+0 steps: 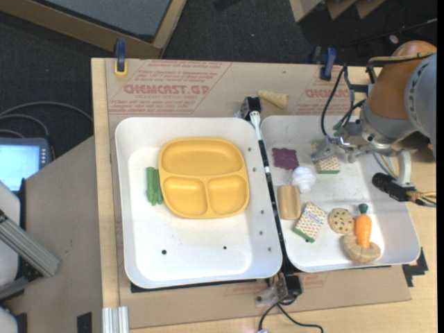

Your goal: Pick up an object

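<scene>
jaws: can't tell how they stand. the gripper (333,151) is down in the back of the right bin (388,255), over a small patterned square (328,164), and the wrist hides the tips. no grasp confirmed.

left to right:
- left bin (132,186): green pod (153,186) lying against the left side of a yellow tray (204,177). pod is thin, soft-looking and lies flat, so it likely needs a pinch across its width. tray looks too broad for the gripper.
- right bin: purple piece (284,157) near the back, white lump (302,178) just in front of it, tan block (288,202) by the left wall, patterned cracker (309,221) tilted beside it, cookie (340,220), carrot (363,228) resting on a bread roll (362,250).
- likely target: the square under the gripper. it looks like light toy food, flat and stiff, with little height to grip. take it across opposite edges; a smooth plastic skin may slip and skate on the bin floor.
- easier picks, i'd judge: tan block or carrot, more body to close on.
</scene>
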`<state>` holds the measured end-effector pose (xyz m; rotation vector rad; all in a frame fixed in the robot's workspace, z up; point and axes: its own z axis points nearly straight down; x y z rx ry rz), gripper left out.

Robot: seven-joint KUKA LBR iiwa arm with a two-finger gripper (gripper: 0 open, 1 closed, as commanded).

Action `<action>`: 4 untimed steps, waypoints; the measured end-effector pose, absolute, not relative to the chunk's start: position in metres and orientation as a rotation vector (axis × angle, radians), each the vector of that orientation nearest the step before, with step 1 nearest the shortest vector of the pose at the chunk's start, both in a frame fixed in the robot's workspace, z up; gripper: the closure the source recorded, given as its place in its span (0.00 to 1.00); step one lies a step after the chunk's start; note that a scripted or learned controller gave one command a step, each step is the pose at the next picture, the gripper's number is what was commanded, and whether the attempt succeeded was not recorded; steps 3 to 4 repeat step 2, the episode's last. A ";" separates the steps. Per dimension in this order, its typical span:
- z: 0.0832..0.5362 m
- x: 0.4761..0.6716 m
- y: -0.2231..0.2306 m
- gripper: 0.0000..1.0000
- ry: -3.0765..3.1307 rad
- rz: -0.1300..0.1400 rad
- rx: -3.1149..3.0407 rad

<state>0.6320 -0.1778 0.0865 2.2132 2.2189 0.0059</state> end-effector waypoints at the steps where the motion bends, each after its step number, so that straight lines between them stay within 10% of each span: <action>1: 0.096 0.630 -0.178 1.00 2.220 0.003 2.216; 2: 0.177 0.630 -0.119 1.00 2.223 0.007 2.213; 4: 0.177 0.630 -0.119 1.00 2.223 0.007 2.213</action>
